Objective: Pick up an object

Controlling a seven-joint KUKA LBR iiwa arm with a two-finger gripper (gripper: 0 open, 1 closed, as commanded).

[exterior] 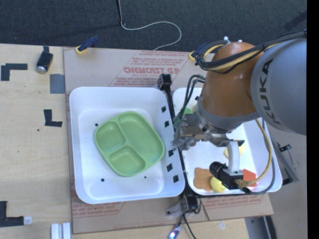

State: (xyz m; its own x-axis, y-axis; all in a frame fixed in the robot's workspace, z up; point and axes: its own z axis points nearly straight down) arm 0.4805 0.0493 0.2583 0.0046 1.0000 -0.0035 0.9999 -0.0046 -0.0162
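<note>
— Where is your gripper [185,139]?

— Low in my right bin [259,148], at its left wall, centre-right of the frame. Whether it's open or closed I cannot tell.

— And the objects?

— A green tray [128,143] lies in the left bin [79,133]. Small toys [219,179] cluster at lower right.

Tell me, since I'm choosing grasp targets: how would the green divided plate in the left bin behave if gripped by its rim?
The green three-compartment plastic plate looks moulded and stiff, so it probably won't flop. It seems thin and likely light. Lying flat in the left white bin, it won't roll, but its smooth surface may slip.
</note>
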